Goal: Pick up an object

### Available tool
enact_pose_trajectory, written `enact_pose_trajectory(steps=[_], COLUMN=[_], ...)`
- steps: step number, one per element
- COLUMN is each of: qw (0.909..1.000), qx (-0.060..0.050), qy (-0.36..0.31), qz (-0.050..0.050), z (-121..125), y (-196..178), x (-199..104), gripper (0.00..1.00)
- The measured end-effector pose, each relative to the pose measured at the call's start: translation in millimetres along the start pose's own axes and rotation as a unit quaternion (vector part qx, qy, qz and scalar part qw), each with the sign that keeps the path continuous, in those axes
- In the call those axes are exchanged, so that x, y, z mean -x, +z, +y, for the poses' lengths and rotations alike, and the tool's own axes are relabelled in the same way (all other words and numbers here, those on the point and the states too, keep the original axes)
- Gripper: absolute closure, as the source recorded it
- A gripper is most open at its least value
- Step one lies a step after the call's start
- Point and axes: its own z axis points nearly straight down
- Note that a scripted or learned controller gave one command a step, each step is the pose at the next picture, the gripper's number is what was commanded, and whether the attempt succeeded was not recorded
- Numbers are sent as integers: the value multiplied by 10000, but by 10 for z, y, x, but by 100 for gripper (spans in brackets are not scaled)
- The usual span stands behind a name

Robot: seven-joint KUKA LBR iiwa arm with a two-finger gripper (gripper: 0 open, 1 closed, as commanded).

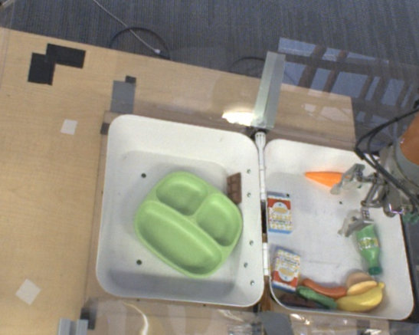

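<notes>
bananas (362, 295) sit nearest me in the right bin's (319, 209) front corner, beside a small carton (286, 268). further back i see the green bottle (367, 248) just below my gripper (358, 201), whose fingers look spread, gripping nothing. beyond that lies the carrot (323, 177). left bin (114, 211) holds a green divided plate (189, 222).

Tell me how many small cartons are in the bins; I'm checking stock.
2, both in the right bin: one carton by the divider, the other carton below it, near the front. None looks hidden.
</notes>
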Motion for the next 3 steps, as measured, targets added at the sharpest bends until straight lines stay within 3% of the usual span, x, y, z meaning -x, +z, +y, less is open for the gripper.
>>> enact_pose_trajectory(steps=[1,2,3], qw=[9993,9991,9989], qx=[-10,-23,-48], qy=[369,-408,-439], qz=[-49,-63,-142], z=[-358,-400,-392], y=[686,750,601], x=[-145,-173,-118], gripper=[0,0,100])
